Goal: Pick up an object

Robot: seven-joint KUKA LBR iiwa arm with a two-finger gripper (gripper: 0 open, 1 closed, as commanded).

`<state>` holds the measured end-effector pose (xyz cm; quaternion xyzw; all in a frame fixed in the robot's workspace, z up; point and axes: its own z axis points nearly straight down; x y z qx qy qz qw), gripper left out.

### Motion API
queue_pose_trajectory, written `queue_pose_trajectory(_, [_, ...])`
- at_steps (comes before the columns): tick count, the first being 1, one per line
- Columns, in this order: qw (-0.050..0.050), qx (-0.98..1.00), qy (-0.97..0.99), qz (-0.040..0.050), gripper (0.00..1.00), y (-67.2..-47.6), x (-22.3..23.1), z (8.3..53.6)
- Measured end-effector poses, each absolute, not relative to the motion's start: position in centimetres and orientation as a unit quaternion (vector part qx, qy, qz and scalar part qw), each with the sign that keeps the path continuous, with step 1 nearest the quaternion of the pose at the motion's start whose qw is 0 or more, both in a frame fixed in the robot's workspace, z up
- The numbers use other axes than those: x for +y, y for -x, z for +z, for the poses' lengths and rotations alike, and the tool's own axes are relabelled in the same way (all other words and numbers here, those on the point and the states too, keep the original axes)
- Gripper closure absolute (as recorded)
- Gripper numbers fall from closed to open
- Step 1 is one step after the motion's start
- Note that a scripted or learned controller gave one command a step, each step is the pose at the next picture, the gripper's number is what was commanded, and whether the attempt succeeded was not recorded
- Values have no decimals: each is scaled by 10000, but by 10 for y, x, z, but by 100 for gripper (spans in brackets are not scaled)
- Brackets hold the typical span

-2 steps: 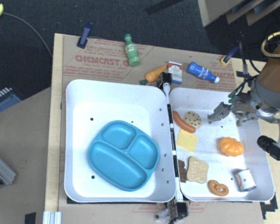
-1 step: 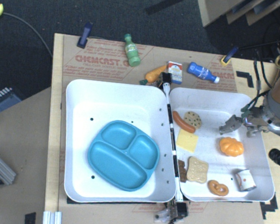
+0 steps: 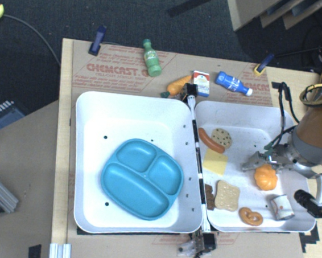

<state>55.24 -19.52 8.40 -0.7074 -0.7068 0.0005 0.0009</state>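
Observation:
My gripper (image 3: 262, 161) is low in the right bin (image 3: 248, 118), reaching in from the right. It sits just above and left of an orange fruit (image 3: 265, 178), close to it or touching it; nothing shows plainly in its grasp. Also in this bin lie a hot dog (image 3: 211, 140), a cookie (image 3: 222, 138), a yellow cheese slice (image 3: 215, 161), a slice of bread (image 3: 227, 195), a pretzel (image 3: 251, 216), a small silver can (image 3: 282, 206) and a dark brown bar (image 3: 208, 196).
The left bin (image 3: 94, 113) holds a blue divided plate (image 3: 141, 178). On the bench behind the bins lie a green bottle (image 3: 152, 59), a blue bottle (image 3: 233, 83), a small carton (image 3: 200, 83) and a carrot (image 3: 179, 85).

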Motion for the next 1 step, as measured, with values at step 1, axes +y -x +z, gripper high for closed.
queue_pose_trajectory(1, [13, -7072, 7070, 3, 0, -525, -164, 84])
